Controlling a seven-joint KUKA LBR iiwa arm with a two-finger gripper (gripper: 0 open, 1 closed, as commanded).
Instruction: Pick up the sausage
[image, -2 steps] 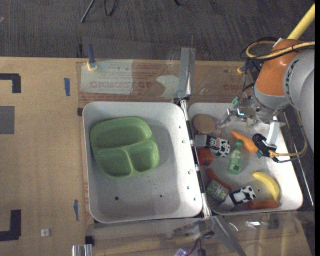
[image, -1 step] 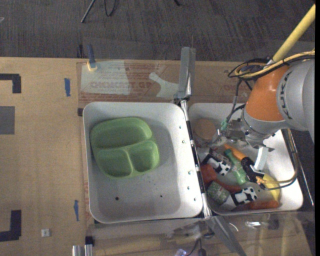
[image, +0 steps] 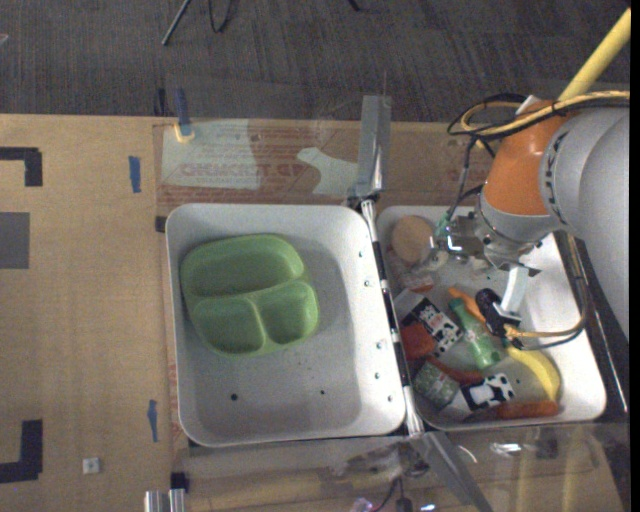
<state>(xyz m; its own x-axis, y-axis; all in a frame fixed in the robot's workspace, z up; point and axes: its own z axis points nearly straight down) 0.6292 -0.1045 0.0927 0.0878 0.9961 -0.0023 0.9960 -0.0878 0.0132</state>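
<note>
A reddish-orange, elongated thing that looks like the sausage (image: 530, 408) lies along the front wall of the right bin (image: 590, 395), just below a yellow banana (image: 541, 372). My gripper (image: 452, 246) hangs low over the back left part of that bin, beside a round tan food item (image: 410, 238). It is well apart from the sausage, with a heap of items between them. Nothing can be seen held in it.
The right bin also holds a black-and-white carton (image: 432, 320), an orange carrot (image: 464, 304), a green bottle (image: 481, 347), a green can (image: 432, 382) and a cow-patterned carton (image: 489, 392). A green divided plate (image: 250, 292) lies in the left bin (image: 300, 400).
</note>
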